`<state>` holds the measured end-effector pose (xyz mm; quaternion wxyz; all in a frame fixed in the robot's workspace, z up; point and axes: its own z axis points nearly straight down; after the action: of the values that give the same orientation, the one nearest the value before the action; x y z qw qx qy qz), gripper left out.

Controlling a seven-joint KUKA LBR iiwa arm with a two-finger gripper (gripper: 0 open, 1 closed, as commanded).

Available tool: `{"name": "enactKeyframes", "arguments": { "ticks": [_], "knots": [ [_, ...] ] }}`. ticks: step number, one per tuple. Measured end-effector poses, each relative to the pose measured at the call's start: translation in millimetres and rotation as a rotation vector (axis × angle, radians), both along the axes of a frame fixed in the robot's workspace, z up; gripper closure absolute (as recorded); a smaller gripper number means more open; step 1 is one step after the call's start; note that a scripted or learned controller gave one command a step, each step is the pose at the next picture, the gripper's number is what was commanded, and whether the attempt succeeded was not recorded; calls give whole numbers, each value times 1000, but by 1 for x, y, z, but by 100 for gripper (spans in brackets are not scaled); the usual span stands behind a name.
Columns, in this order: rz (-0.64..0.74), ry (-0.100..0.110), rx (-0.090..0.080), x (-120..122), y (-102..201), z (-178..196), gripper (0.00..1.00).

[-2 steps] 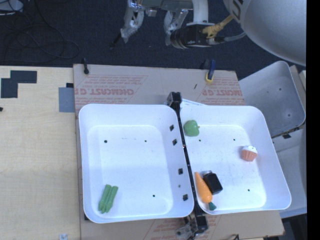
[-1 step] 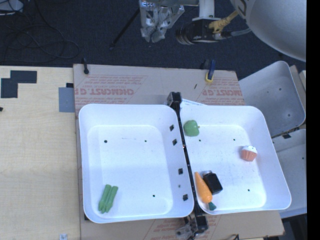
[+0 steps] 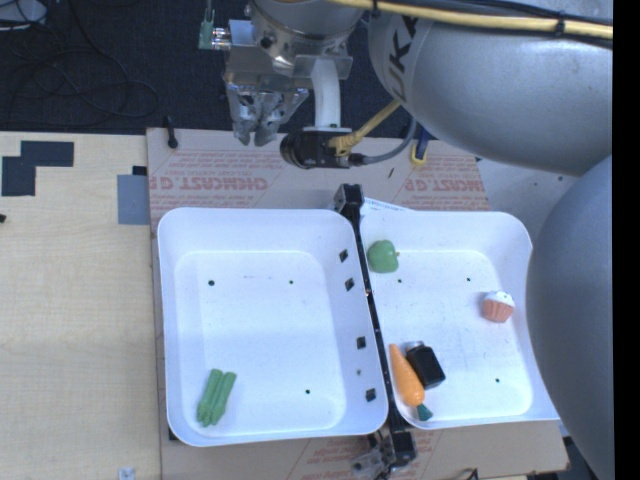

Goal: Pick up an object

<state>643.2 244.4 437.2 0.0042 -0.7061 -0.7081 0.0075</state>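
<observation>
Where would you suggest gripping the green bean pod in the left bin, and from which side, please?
Probably across the middle of the green bean pod, coming straight down from above. It lies flat on the floor of the left bin, long and narrow, tilted slightly from the near wall, so fingers closing across its short width should fit. Nothing lies close beside it. The gripper hangs beyond the bins' far edge.

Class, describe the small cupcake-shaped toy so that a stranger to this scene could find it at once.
Start at the right-hand shallow white bin of the two. Look along its right wall, about halfway down: the small cupcake-shaped toy sits there alone. Its orange-pink base with a white top sets it apart from the green round toy and the orange carrot toy.
</observation>
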Motion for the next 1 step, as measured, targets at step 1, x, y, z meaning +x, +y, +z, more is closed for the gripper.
{"name": "enactKeyframes", "arguments": {
  "ticks": [1],
  "knots": [
    [3,-21,6,0,0,92,100]
  ]
}}
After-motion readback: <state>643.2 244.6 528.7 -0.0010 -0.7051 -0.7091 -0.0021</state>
